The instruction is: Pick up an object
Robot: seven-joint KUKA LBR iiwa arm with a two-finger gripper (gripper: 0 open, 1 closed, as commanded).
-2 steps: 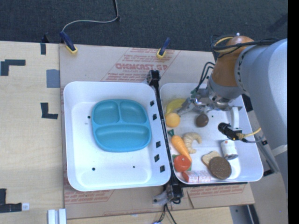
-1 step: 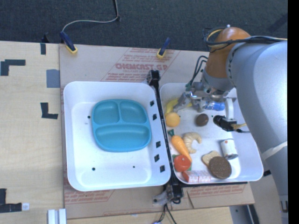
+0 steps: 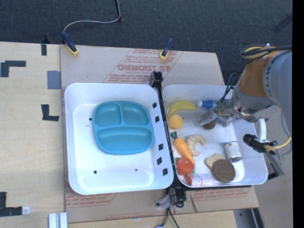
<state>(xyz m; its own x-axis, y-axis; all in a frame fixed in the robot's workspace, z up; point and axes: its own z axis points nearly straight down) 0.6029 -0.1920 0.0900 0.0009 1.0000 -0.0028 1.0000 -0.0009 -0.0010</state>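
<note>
The arm comes in from the right, and its gripper point(image 3: 212, 119) hangs low over the far part of the right bin point(image 3: 259, 175). I cannot tell its state from here. Just left of it lie a banana point(image 3: 180, 107) and an orange point(image 3: 175, 122). A carrot point(image 3: 183, 147), tomato point(image 3: 185, 165), can point(image 3: 232, 151) and cookie point(image 3: 223, 170) lie nearer. A blue divided plate point(image 3: 123, 128) sits in the left bin point(image 3: 76, 175).
</note>
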